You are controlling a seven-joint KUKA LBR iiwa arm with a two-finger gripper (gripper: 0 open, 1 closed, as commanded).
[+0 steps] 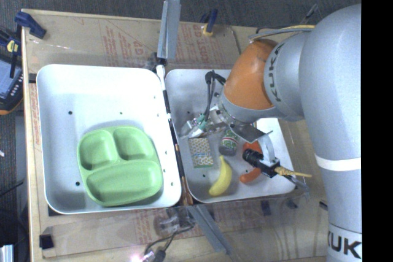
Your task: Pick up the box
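1. On the counter (92, 40), which is a pale board with printed red lines, two shallow white bins stand side by side with their inner walls touching.
2. The left bin (55, 80) holds one thing, a light green tray (120, 165). It lies flat in the near half of the bin and has three compartments, two small ones at the far side and one long one at the near side.
3. The right bin (184, 80) holds several small things, all gathered in its near half.
4. The box (201, 152) is there, a small flat carton with a fine speckled pattern. It lies on the floor of the right bin, near the wall shared with the left bin.
5. Just beside the near end of the box lies a yellow banana (222, 179), bent, close to the near wall of the bin.
6. Right of the box stands a small green round container (229, 144), upright as far as I can see.
7. Further right lies a red-orange curved thing (250, 177), partly covered, and I cannot say what it is.
8. The grey arm (288, 83) with its orange band (245, 80) reaches over the right bin from the right.
9. The end effector (201, 124) hangs just at the far end of the box. I cannot tell whether it is apart or together, nor whether it touches the box.
10. Two blue clamps (212, 20) sit at the far edge of the counter, and a grey metal bar (169, 27) points away from the place where the bins meet.
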